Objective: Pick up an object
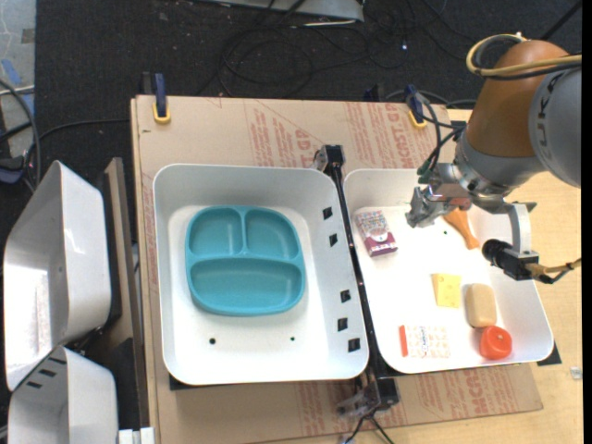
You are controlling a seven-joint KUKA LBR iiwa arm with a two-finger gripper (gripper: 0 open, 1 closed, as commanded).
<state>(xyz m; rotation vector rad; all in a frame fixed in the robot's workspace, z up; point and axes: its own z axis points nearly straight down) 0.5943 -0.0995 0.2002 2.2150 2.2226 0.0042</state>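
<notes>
On the surface (pixel 277 128) two white bins sit side by side. Farthest left, the left bin (pixel 176 248) holds a teal divided plate (pixel 245 259), lying flat near its middle.

Right of the divider, the right bin (pixel 527 276) carries several small things. Near its upper left lies a small pink-and-white packet (pixel 376 231). Toward the front edge sits a flat white card with orange print (pixel 424 340). Further right, about mid-bin, is a yellow block (pixel 448 289), and just beside it to the right a tan bar (pixel 479 304). Below the bar, near the front right corner, sits an orange round piece (pixel 496 341), close to the bar but whether touching I cannot tell.

Up in the back part of this bin, the end effector (pixel 427 206) hangs from the grey arm (pixel 536 109) that comes in from the right. Whether its fingers are apart or together cannot be told from this angle. An orange carrot-like piece (pixel 462 226) lies just to its right and slightly lower, partly under the wrist; nothing can be seen between the fingers. The pink packet lies near, to the left of the end effector; the yellow block, bar, card and orange round piece all lie well apart from it, toward the front.
</notes>
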